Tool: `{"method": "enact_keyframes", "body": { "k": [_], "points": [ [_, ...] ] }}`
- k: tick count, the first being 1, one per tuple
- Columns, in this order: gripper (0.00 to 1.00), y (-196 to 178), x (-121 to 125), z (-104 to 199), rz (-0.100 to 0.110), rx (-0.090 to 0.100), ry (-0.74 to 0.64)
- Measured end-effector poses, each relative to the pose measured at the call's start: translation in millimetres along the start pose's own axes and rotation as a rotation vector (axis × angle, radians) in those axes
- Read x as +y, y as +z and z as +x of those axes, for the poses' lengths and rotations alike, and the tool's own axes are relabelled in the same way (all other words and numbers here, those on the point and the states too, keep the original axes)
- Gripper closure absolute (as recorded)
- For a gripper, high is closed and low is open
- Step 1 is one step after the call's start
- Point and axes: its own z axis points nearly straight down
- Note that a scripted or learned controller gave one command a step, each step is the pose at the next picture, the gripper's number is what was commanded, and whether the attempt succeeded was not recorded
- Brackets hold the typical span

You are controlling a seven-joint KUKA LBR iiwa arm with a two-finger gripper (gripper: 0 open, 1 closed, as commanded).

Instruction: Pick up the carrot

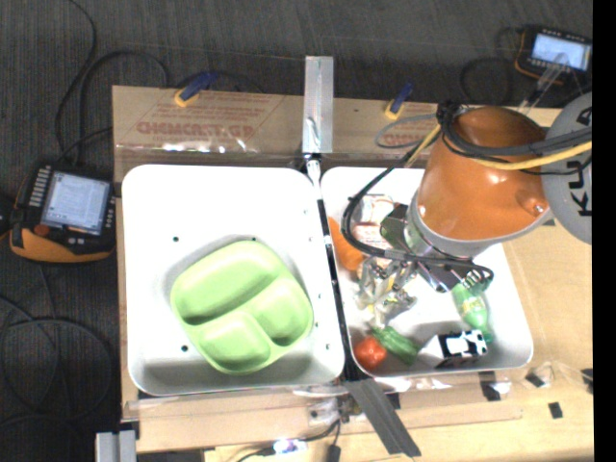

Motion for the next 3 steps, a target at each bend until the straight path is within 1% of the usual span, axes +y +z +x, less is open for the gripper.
{"method": "enact_keyframes", "body": {
  "k": [1,2,3],
  "points": [
    [1.00,16.0,22.9,-18.7,0.002,0.005,-0.106],
    [1.00,-9.4,44.6,-35.8,-0.001,0.000,-0.035],
    [1.00,-108.0,44.0,-39.9,0.002,-0.001,0.295]
  ]
}}
